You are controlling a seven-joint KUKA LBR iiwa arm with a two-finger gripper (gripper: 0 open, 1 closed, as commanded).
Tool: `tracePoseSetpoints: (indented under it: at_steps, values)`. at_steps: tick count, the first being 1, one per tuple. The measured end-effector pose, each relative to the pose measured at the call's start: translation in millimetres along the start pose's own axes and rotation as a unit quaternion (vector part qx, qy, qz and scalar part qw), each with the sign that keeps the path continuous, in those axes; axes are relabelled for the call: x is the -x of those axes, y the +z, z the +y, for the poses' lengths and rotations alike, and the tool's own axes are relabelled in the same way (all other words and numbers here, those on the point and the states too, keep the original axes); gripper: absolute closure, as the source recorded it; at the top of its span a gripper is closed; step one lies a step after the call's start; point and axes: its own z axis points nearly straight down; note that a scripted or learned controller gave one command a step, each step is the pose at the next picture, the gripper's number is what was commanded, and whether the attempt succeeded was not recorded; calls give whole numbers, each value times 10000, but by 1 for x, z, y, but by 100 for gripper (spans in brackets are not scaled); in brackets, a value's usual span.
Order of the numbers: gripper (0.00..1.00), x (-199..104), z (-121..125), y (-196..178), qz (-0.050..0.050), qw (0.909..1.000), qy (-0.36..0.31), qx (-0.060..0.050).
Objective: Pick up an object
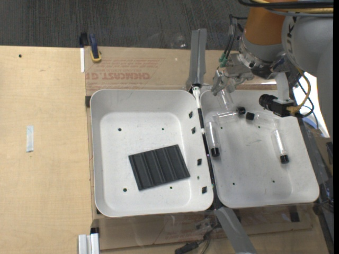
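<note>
Seen from above at a slant: two shallow white plastic bins, rounded at the corners, side by side on a pale wooden bench (42, 194). In the left bin (106, 107), one dark grey ribbed slab (159, 166), rectangular, flat on the floor, turned slightly askew. In the right bin (304, 187), clear tubes with black caps, at least four by count: one (213, 140) along the left wall, cap toward the camera; one (279, 147) near the right side, cap also toward the camera; two more, (229, 112) and (255, 117), lying crosswise at the far end, hard to separate against the white floor. Smooth and glossy, the bins; matte and grooved, the slab; transparent and cylindrical, the tubes. Over the far left corner of the right bin, the gripper (221, 88), hung from a grey arm (312, 30) with an orange band. Fingers slightly apart, nothing visible between them. Just below the fingertips, the nearest crosswise tube. Between the bins, a grey metal bar (198, 54) running away from the camera.
</note>
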Motion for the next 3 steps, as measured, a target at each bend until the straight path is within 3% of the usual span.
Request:
tracePoseSetpoints:
  at_steps: [1, 3]
  values:
    - [100, -53, 9, 3, -2, 10000, 33, 1]
    - [100, -52, 9, -13, -16, 10000, 17, -14]
